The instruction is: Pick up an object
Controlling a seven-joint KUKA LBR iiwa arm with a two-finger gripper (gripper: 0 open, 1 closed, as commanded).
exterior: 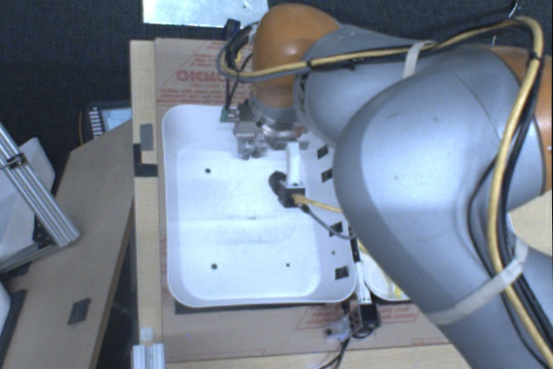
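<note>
The gripper (251, 143) hangs low over the far edge of the left of the 2 bins (194, 272) (whether it is released or clenched I cannot tell), and with no object visible to pick there, the sensible move is reaching elsewhere

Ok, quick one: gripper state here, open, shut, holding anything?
Gripper: low over the far end of the left bin; open or shut cannot be told, nothing visibly held.
</note>
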